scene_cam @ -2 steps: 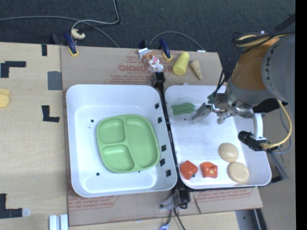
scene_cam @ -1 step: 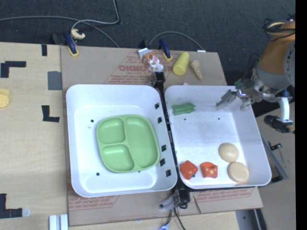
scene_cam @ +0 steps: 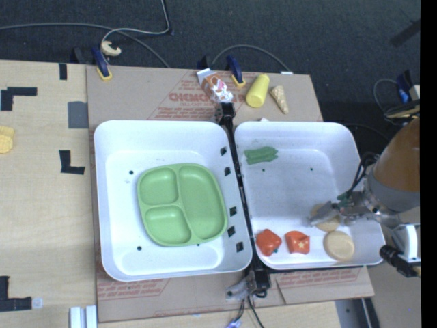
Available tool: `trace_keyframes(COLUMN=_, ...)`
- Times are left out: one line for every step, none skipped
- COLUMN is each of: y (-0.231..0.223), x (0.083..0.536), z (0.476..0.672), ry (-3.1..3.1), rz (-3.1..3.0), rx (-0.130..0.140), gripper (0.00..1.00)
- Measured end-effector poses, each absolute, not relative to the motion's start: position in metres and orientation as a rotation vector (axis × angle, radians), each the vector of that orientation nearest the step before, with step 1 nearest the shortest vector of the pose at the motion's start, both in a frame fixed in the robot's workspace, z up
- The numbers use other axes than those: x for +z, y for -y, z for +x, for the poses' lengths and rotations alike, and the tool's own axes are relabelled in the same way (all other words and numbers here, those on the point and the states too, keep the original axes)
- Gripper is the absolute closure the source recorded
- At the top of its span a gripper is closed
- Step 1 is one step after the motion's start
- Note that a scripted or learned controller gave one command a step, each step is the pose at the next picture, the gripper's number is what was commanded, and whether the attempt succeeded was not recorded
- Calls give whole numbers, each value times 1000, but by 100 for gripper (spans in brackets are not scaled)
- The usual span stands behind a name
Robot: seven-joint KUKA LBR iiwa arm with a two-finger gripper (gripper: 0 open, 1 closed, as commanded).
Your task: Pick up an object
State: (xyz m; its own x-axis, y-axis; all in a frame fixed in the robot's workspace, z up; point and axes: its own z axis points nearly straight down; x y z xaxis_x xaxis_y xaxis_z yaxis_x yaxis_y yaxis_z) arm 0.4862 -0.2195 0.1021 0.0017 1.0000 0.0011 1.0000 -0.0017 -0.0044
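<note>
In the right bin point(scene_cam: 341, 137), my gripper point(scene_cam: 326, 213) hangs low over the floor near the front right, the grey arm with its orange band point(scene_cam: 404, 166) coming in from the right. A small tan piece point(scene_cam: 328, 223) lies right under the gripper tip, partly hidden by it. A round tan object point(scene_cam: 339, 245) rests just in front of it. Two red objects point(scene_cam: 268, 241) point(scene_cam: 297, 241) lie along the bin's front wall. A green object point(scene_cam: 261, 156) lies at the back left of this bin.
The left bin point(scene_cam: 109, 183) holds a green divided plate point(scene_cam: 181, 203). Behind the bins on the cardboard lie a yellow bottle point(scene_cam: 257, 91), a tan cone point(scene_cam: 280, 99) and a small red-and-white carton point(scene_cam: 215, 86). Black clips point(scene_cam: 231, 176) join the bins.
</note>
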Motion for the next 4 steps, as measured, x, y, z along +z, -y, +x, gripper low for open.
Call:
trace_keyframes(y=219, x=112, z=487, ry=2220, rz=-2219, rx=1, gripper=100)
trace_keyframes(y=219, x=112, z=487, ry=2220, rz=-2219, rx=1, gripper=0)
trace_keyframes(y=158, x=86, z=519, ry=2225, rz=-2222, rx=-3, gripper=0)
trace_keyframes(y=159, x=96, z=520, ry=2226, rz=-2224, rx=-3, gripper=100)
